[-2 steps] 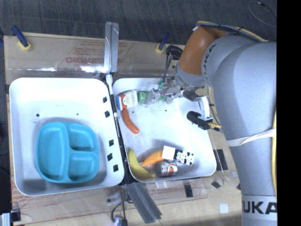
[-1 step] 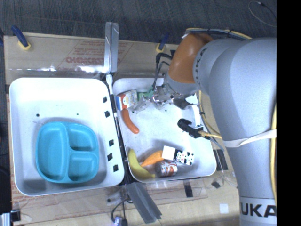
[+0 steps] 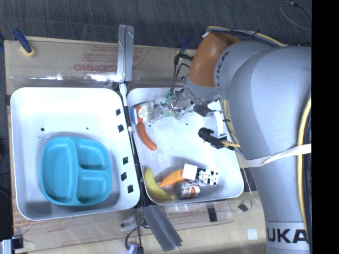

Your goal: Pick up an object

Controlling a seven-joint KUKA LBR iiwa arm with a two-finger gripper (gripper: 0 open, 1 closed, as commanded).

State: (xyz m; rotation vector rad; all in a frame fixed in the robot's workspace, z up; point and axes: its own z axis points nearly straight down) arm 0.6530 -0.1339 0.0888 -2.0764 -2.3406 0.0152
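I read step as reach into right bin (image 3: 233,187), no lift yet. Gripper (image 3: 170,108) low at bin's top edge, near small packet (image 3: 144,111); cannot tell finger state, too blurred. Orange sausage (image 3: 146,137) just below. Banana (image 3: 151,184), can (image 3: 189,190), dice (image 3: 209,178) cluster at near wall. Next: confirm grip before raising. Left bin (image 3: 32,105) carries blue tray (image 3: 77,171). Bench (image 3: 63,57) on dark carpet (image 3: 79,7).

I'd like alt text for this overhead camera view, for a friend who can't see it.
A grey robot arm reaches from the right into the right white bin, which holds a hot dog, banana, carrot, can and small boxes. The left white bin holds a blue divided plate.
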